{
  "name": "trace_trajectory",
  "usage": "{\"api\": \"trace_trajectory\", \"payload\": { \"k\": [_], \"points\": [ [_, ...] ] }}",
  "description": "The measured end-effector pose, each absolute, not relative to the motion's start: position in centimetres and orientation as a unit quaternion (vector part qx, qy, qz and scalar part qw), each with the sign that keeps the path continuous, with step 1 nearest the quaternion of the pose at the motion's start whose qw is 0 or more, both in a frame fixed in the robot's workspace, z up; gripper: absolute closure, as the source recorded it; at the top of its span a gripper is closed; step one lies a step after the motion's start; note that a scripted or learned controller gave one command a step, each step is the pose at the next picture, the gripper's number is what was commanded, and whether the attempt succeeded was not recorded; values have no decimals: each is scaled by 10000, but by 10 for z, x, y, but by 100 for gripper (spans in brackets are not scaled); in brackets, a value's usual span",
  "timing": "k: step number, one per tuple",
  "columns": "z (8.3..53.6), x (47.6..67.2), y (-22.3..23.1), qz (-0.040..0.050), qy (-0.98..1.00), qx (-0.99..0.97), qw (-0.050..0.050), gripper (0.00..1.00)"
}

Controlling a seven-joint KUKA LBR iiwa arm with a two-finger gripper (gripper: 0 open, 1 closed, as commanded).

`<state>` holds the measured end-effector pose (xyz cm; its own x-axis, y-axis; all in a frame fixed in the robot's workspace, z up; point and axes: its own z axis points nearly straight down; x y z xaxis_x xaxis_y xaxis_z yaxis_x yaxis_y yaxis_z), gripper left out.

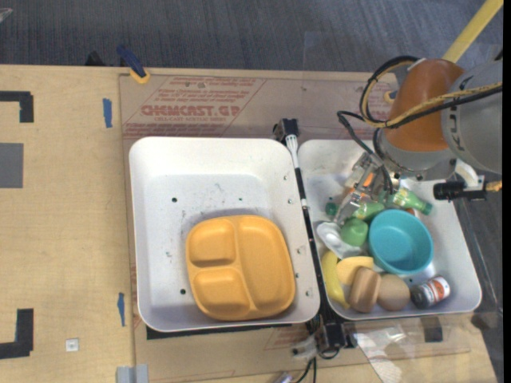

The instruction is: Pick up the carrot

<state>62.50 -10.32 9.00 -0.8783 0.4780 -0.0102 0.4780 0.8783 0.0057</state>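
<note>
The right bin is packed w/ toys. The hand is seen just above-left of the blue bowl; open or shut can't be told. An orange bit, prob. the carrot, is seen at the hand. A green toy next to it could be grabbed by mistake.

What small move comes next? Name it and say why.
Probably lower the gripper slightly: it hangs over the right bin, right beside an orange piece that looks like the carrot, with green items and the teal bowl crowding close.
</note>
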Motion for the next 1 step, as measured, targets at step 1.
{"api": "trace_trajectory", "payload": {
  "k": [1],
  "points": [
    [105, 630, -103, 21, 9693, 2454, 136, 100]
  ]
}}
